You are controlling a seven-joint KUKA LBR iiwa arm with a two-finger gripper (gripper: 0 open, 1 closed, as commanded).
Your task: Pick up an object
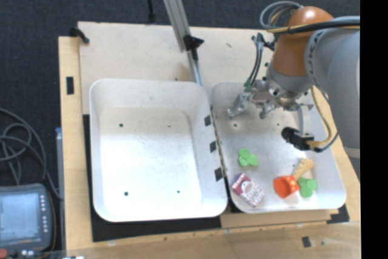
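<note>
My gripper (251, 108) hangs over the far part of the right bin (265, 145), its two fingers spread open with nothing between them. Nearer the front of that bin lie a green knobbly toy (247, 159), a red-and-white packet (247, 190), an orange-red cup (283, 186) on its side, a tan piece (302, 167) and a small green piece (307, 187). All of these lie apart from the gripper, on the side toward the bin's front edge.
The left bin (151, 142) adjoins the right one, with clips on the shared rim. A slanted metal pole (173, 3) rises behind the bins. A black plug on a cable (295, 137) dangles from the arm over the right bin.
</note>
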